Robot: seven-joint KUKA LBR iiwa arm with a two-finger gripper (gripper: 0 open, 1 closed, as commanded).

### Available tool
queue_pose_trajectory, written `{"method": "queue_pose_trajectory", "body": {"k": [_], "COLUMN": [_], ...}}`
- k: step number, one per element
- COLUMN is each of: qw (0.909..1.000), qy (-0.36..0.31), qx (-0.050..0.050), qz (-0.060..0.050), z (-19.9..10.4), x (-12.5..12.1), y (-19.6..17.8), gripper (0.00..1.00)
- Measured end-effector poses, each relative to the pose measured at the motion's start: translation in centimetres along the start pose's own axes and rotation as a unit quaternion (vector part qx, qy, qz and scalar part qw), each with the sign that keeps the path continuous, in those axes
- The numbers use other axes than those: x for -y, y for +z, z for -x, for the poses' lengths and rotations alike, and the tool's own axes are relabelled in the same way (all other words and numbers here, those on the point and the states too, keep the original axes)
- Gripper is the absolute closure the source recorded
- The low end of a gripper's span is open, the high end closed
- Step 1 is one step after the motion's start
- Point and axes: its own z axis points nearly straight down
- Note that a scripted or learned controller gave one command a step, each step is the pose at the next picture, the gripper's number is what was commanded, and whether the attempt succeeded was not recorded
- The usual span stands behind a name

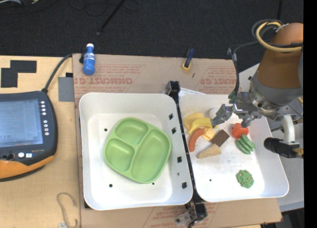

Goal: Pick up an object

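Here we see a green plate (137,149) in the left bin (94,108); toy food fills the right bin (270,182), pincer (233,115) open, empty.

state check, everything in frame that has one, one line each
gripper: fingers spread, nothing between them, over right bin
green plate: flat, right way up, in left bin
broccoli: lying loose, right bin, apart from the rest
tomato: loose, beside the gripper
cone: on its side
banana: lying by the divider
blue bottle: lying on the cardboard behind the bins
tablet: screen lit
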Motion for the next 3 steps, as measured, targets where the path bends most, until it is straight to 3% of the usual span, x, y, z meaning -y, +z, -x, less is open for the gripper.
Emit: {"method": "queue_pose_trajectory", "body": {"k": [1, 3], "qw": [1.0, 1.0], "qy": [-0.001, -0.001], "qx": [0.0, 0.0], "qz": [0.006, 0.004], "z": [0.0, -0.4], "x": [-0.2, 0.7], "y": [-0.7, 8.5], "gripper": [0.0, 0.0]}}
